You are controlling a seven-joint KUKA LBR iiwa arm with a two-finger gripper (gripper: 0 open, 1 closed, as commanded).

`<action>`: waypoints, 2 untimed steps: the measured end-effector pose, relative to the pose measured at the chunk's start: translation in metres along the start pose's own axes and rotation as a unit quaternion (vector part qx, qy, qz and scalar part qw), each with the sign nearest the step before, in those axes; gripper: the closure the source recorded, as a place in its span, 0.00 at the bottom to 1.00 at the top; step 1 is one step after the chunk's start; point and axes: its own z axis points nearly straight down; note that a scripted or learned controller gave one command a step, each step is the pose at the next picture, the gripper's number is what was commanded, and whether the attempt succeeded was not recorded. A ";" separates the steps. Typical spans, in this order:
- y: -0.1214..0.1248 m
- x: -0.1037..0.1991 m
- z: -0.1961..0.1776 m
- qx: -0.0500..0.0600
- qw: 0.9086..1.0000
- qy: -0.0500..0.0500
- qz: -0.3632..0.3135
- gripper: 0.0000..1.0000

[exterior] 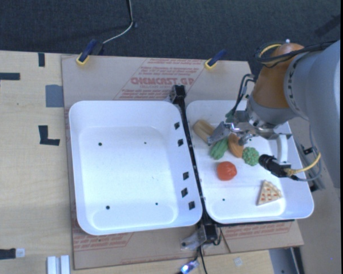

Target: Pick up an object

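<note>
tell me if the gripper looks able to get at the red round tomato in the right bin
Probably yes. The red round tomato lies apart from the other pieces, uncovered, with the gripper just beyond it over the right bin.

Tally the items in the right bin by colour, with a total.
Green: 2, the leafy piece and the broccoli
Red: 1, the tomato
Orange: 1, the carrot-like piece
Tan: 2, the bread roll and the pizza wedge
Total: 6
</note>
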 end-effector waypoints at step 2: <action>-0.025 -0.048 0.037 0.002 1.000 0.001 0.001 0.00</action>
